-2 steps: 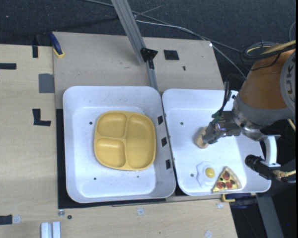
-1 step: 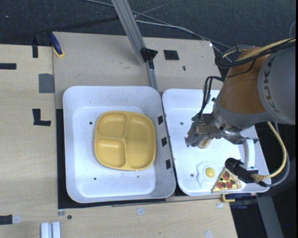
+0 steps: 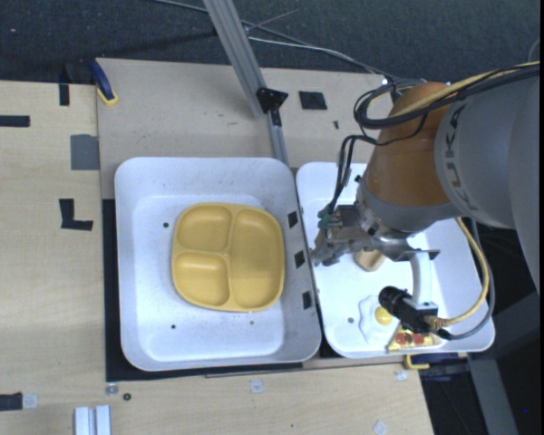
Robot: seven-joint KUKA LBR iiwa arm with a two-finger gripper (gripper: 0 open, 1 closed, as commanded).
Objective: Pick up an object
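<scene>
The grey arm (image 3: pixel 471 134) with its orange band reaches in over the right white bin (image 3: pixel 462 243), covering much of it. The left white bin (image 3: pixel 136 243) holds a yellow three-compartment tray (image 3: pixel 228 256), lying flat near its middle. The gripper (image 3: pixel 331 247) hangs low over the right bin's left side, beside the divide between bins; whether it is parted or closed cannot be told. A small tan object (image 3: pixel 370 260) lies just right of it, and a small yellow object (image 3: pixel 382 315) lies nearer the front.
</scene>
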